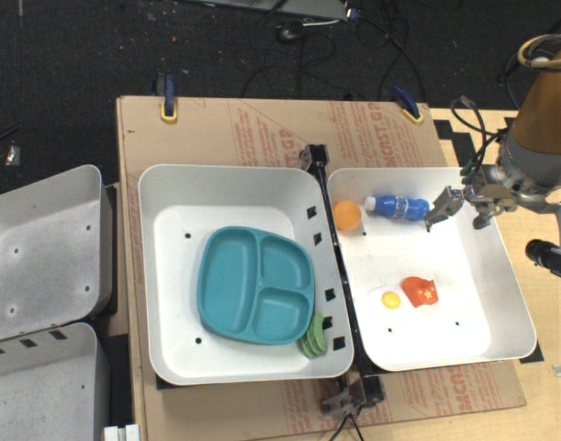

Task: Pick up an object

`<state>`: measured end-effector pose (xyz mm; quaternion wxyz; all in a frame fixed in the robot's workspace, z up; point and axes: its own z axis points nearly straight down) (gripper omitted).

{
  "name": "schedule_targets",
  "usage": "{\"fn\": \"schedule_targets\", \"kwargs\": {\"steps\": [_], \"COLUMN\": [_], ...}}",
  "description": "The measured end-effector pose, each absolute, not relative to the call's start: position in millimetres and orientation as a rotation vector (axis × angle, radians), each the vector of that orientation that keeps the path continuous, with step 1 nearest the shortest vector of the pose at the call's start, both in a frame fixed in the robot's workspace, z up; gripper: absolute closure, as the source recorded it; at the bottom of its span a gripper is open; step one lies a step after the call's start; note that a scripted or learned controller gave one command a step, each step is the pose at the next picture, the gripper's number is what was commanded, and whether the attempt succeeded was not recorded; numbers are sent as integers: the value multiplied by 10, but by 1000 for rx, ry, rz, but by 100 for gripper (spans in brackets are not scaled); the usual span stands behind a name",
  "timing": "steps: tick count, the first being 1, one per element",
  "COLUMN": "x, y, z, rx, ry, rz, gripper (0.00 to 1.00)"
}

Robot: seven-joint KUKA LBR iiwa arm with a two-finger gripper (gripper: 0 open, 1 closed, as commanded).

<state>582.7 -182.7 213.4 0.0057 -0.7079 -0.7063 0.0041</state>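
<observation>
The right bin [500,338] holds a blue bottle [398,207] lying on its side at the back, an orange ball [347,214] beside it to the left, a red object [420,291] and a small yellow object [390,299] toward the front. My gripper [463,207] hangs at the bin's back right, just right of the bottle's end. Its two fingers are spread apart, open, with nothing between them.
The left bin [170,191] holds a teal divided plate [256,285] and a green object [314,336] at its front right corner. A black divider [333,265] runs between the bins. Blue-and-yellow clamps [168,99] hold the cardboard at the back.
</observation>
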Motion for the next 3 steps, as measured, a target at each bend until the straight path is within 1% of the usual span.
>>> {"fn": "schedule_targets", "kwargs": {"steps": [1, 2, 3], "x": [5857, 5914, 5930], "y": [-1821, -1781, -1786], "z": [2215, 1764, 1338], "rx": [-2220, -2217, -2221], "ry": [-2223, -2224, -2220], "rz": [1, 3, 2], "gripper": [0, 0, 0]}}
